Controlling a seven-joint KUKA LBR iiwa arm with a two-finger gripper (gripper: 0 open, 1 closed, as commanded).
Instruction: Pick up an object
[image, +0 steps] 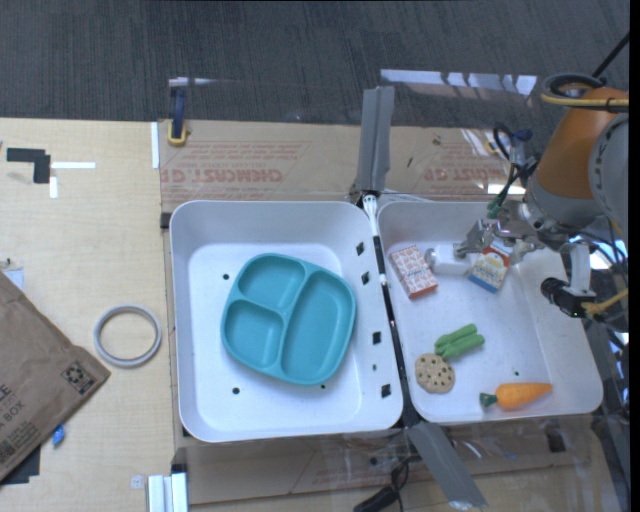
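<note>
Beside the pincer (478, 245), the small carton (489, 270) stands tilted.

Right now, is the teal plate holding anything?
Empty: all three compartments of the teal plate show bare teal. It lies flat in the left bin.

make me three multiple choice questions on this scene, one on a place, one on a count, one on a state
1. Where does the teal divided plate lie?
A. in the left bin
B. in the right bin
C. on the cardboard

2. How many compartments does the plate have?
A. two
B. three
C. five

3. How does the carrot lie?
A. standing upright
B. on its side in the right bin
C. on top of the cookie

Answers:
1. A, it sits on the floor of the left bin.
2. B, two ridges split it into three wells.
3. B, it lies flat near the front wall, apart from the cookie.
</note>
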